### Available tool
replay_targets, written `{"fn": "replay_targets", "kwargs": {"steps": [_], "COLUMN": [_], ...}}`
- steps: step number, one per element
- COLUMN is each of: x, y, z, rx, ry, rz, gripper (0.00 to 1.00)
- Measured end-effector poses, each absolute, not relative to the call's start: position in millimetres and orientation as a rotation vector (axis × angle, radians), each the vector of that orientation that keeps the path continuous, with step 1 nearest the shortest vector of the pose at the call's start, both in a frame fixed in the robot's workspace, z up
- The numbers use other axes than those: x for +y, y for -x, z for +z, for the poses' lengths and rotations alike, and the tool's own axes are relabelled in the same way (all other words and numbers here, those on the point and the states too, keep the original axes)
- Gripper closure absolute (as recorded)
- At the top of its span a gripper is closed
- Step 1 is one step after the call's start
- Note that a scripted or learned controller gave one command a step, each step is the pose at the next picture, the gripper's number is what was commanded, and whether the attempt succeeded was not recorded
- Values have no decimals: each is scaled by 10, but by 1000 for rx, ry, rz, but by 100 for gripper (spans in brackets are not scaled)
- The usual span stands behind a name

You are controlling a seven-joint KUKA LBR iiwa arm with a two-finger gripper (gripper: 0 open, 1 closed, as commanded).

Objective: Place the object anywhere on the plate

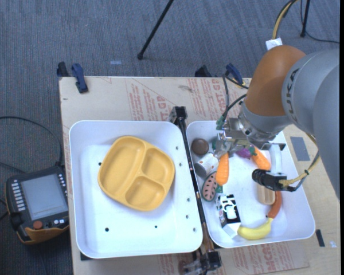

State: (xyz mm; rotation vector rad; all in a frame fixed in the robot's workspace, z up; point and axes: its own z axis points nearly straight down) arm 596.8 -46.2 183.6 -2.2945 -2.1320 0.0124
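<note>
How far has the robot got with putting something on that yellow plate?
Nothing looks done yet: the yellow plate in the left bin carries no object. The end effector is down in the right bin over the toys, beside an orange carrot. Grasping, carrying across and setting down are all left.

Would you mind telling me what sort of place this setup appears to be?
Probably a robotics lab. A plywood bench clamped at its edges holds two white bins, a teach pendant lies on grey carpet, and toy food such as a banana awaits picking.
</note>
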Motion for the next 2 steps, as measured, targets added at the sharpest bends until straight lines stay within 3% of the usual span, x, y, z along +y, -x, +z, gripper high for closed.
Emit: {"fn": "replay_targets", "kwargs": {"steps": [1,2], "x": [323,323], "y": [-6436,-6433], "z": [1835,1834], "rx": [-1943,-1939], "ry": [2465,2465], "rz": [16,15], "gripper": [100,0]}}
